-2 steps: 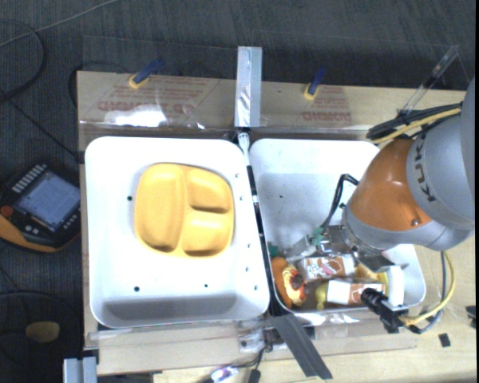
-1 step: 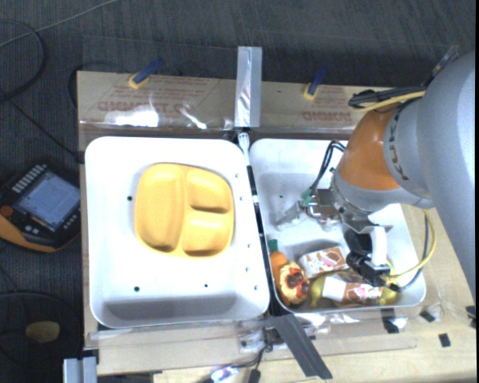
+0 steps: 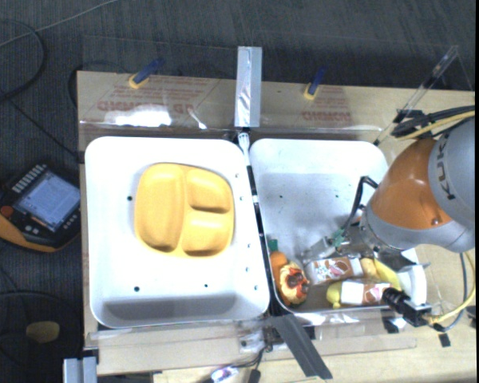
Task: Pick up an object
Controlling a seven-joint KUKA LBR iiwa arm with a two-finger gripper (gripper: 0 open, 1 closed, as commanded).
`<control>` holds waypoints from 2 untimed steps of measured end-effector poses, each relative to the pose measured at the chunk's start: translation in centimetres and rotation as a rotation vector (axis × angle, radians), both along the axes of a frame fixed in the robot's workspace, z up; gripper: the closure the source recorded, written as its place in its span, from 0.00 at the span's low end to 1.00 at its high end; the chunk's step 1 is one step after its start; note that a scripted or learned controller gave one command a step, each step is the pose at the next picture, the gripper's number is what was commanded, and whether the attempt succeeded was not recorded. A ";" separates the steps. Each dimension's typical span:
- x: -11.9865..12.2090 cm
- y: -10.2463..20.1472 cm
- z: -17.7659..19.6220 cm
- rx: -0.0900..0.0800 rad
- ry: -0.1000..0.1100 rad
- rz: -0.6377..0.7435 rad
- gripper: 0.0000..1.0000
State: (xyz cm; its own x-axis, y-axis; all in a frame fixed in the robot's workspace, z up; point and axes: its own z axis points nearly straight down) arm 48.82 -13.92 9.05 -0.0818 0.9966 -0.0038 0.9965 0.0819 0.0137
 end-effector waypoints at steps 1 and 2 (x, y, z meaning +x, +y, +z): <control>-0.4 4.2 2.3 0.004 0.015 -0.145 0.00; 5.3 3.3 -0.1 0.003 0.006 -0.116 0.00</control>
